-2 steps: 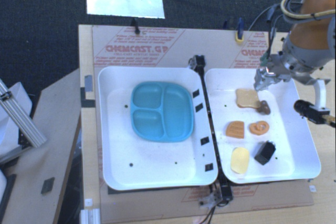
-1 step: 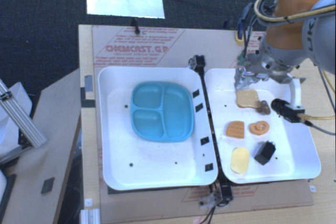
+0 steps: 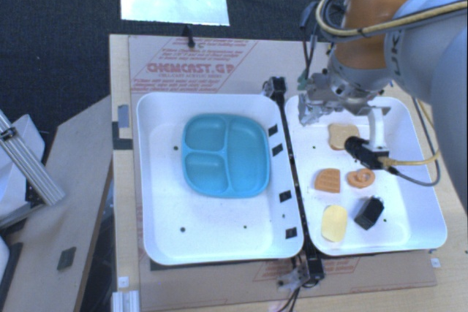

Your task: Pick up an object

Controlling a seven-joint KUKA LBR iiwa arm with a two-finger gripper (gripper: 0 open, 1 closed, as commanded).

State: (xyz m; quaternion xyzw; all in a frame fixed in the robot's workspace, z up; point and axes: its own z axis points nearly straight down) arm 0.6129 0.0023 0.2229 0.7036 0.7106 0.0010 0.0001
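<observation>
Front of right bin: pale yellow piece [image 3: 334, 222], lying flat near the front wall, closest to the camera.
Black block [image 3: 369, 212]: just beside the yellow piece, on its right, tilted a bit.
Orange square piece [image 3: 328, 180]: flat on the bin floor, behind the yellow piece.
Small orange round piece [image 3: 360, 177]: just beside the orange square, on its right, under a yellow cable.
Tan bread-like piece [image 3: 342, 135]: further back in the same bin, partly hidden by black and white parts on the arm.
Right bin [image 3: 431, 226]: white and shallow, holding all five small pieces.
Left bin [image 3: 162, 230]: white and shallow, touching the right bin along a black middle strip.
Blue plate [image 3: 224, 155]: three sections, flat in the middle of the left bin.
Arm [image 3: 409, 25]: grey with a big orange part, reaching in from the right over the back of the right bin.
Gripper [image 3: 313, 113]: low over the back left corner of the right bin, well apart from the yellow piece.
Fingers: maybe close together, but too blurry and dark to tell; nothing seen between them.
Bench [image 3: 88, 157]: light wood under both bins.
</observation>
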